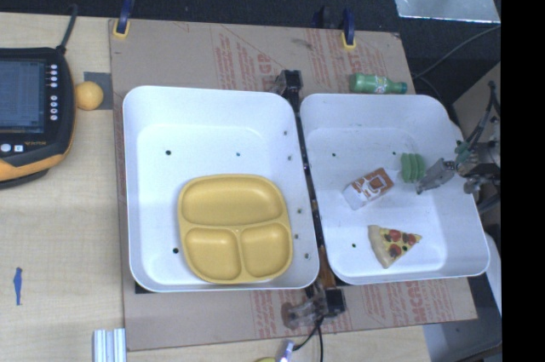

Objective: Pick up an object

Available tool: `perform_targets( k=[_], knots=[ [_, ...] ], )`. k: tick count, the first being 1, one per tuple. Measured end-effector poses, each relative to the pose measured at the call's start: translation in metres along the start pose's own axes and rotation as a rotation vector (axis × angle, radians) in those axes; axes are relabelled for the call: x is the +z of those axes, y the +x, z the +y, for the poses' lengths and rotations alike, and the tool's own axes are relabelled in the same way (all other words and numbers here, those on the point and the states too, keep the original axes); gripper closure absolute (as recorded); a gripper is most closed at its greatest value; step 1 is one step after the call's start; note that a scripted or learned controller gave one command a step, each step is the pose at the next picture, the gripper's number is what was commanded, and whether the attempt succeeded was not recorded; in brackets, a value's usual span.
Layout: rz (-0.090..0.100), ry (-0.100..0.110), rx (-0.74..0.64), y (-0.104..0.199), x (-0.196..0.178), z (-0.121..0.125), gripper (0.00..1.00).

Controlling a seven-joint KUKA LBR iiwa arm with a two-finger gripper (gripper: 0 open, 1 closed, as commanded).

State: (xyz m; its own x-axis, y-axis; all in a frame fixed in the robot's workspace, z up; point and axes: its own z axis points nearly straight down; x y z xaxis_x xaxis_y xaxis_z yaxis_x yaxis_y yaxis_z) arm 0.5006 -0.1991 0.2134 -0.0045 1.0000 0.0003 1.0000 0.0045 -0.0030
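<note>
My claw (428,178): it reaches in over the right rim of the right bin, tips low above the bin floor; my two grey fingers stand apart, with nothing between them.
Right bin (341,117): white and shallow, touching the left bin along its left rim.
Green object (412,166): small and ribbed, near the right bin's far right corner, just beside my fingertips on their left; I cannot tell whether I touch it.
Small carton (369,186): brown and white, lying tilted around the middle of the right bin's floor, apart from my claw.
Pizza slice (392,244): a toy wedge near the right bin's near rim, towards its right side, well clear of my fingers.
Left bin (140,147): white, shallow.
Yellow tray (233,227): three compartments, resting on the left bin's floor towards its near rim.
Green bottle (377,83): lying on its side on the cardboard, just beyond the right bin's far rim.
Yellow ball (88,94): on the bench, off the left bin's far left corner.
Control pendant (31,113): at the bench's left edge, beside the ball.
</note>
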Motion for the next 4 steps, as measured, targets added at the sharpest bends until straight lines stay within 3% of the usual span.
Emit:
perform_targets(
  k=[1, 2, 3, 4],
  knots=[
    [0.001, -0.001, 0.002, 0.037, 0.112, 0.070, 0.00],
    [-0.001, -0.003, 0.000, 0.037, -0.054, 0.083, 0.00],
    [0.000, 0.003, 0.001, -0.013, 0.061, 0.095, 0.00],
    [-0.001, 0.001, -0.001, -0.012, 0.086, 0.094, 0.00]
  ],
)
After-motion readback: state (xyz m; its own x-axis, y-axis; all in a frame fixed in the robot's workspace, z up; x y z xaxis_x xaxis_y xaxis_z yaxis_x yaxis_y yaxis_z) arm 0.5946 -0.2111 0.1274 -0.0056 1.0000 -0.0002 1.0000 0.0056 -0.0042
